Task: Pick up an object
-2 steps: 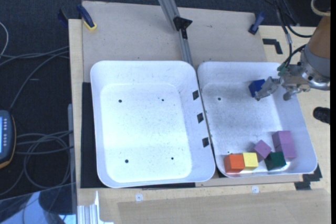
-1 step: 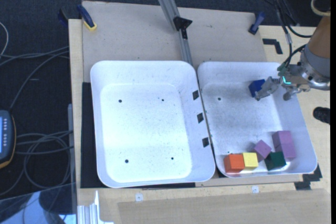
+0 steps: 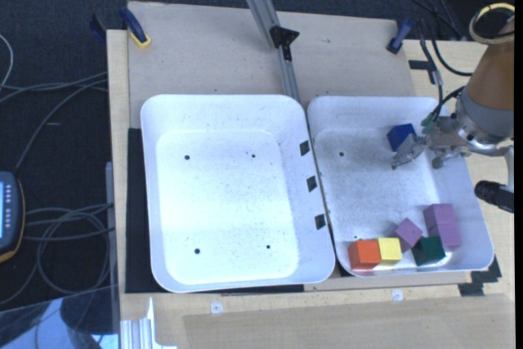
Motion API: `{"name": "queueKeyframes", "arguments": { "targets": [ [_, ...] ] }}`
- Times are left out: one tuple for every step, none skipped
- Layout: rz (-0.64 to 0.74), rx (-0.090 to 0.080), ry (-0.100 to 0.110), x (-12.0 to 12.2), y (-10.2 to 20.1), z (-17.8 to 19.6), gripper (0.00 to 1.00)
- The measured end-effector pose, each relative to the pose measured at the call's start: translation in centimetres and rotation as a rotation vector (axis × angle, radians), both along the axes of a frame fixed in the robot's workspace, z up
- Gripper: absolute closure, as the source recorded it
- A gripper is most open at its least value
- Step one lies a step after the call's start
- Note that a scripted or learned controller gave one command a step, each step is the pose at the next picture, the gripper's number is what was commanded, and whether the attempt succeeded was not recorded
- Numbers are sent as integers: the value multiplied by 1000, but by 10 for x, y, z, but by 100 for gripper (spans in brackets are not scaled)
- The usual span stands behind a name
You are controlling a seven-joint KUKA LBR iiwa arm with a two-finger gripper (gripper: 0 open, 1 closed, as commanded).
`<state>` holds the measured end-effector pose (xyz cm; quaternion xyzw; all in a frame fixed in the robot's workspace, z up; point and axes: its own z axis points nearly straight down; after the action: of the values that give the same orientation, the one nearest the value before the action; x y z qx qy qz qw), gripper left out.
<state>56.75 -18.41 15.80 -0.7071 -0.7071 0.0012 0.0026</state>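
Approach is the step I judge in hand: my gripper (image 3: 418, 151) hangs in the right bin (image 3: 359, 192) just beside the blue block (image 3: 400, 134), fingers spread and pinching nothing, so next I must centre over it, descend and clamp.

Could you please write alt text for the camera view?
The arm's hand hangs over the right bin beside a blue block. Orange, yellow, green and two purple blocks cluster at that bin's near right corner, beside the left bin.
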Motion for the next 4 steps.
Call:
{"name": "queueKeyframes", "arguments": {
  "targets": [
    [0, 1, 2, -1, 1, -53, 0],
    [1, -1, -8, 1, 1, -38, 100],
    [2, -4, -12, 6, 2, 6, 100],
    [1, -5, -13, 11, -8, 63, 100]
  ]
}}
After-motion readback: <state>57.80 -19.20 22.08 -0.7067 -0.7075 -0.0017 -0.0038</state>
